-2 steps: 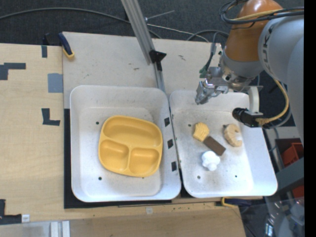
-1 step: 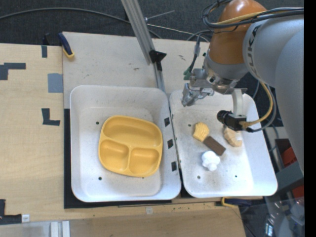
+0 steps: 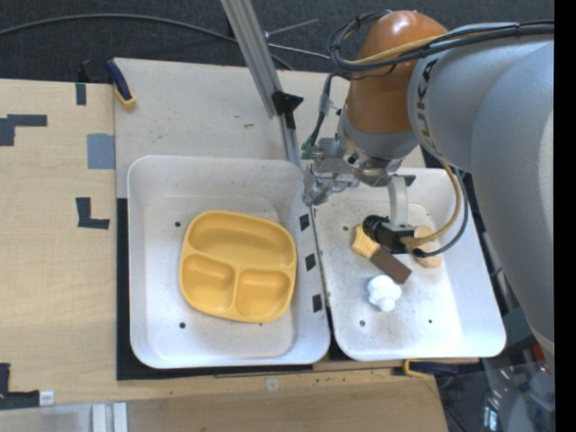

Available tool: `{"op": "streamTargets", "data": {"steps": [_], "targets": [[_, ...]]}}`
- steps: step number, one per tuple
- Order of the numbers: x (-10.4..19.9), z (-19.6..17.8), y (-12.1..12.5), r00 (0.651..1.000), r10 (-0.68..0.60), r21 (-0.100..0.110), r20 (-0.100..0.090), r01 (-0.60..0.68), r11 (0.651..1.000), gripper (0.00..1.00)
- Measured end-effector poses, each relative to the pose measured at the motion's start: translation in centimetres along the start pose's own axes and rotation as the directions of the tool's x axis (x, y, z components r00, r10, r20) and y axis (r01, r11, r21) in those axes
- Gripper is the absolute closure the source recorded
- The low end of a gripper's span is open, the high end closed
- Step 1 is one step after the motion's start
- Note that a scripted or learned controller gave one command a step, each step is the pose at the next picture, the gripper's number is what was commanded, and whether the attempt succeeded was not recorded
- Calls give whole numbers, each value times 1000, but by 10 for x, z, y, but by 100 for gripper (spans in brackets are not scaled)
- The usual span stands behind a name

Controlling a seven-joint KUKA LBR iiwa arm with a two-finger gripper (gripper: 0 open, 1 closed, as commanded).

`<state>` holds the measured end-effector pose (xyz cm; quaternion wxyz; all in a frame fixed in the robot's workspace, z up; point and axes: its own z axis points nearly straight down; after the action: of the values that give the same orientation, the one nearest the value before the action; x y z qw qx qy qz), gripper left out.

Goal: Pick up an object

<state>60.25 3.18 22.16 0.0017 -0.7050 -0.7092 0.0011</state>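
Note:
My gripper hangs over the far end of the wall between the two bins, with nothing visibly held. The right bin holds a small yellow block, a brown bar lying slantwise just right of it, and a white lumpy object in front of both. A tan piece lies further right, partly hidden by the robot's wrist gear. All of these sit to the right of the gripper and nearer the front. In the left bin lies a yellow divided plate.
The grey arm with its orange band covers the right bin's far right part. A slanted metal rail rises behind the bins. Bare floor shows in the right bin's front and around the plate.

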Motion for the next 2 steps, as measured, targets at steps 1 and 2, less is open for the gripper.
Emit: {"op": "streamTargets", "data": {"steps": [1, 2], "targets": [[60, -10, -15, 1000, -3, -1, -1, 3, 1000, 100], [68, 3, -26, 1000, 3, 0, 2, -3, 1000, 100]]}}
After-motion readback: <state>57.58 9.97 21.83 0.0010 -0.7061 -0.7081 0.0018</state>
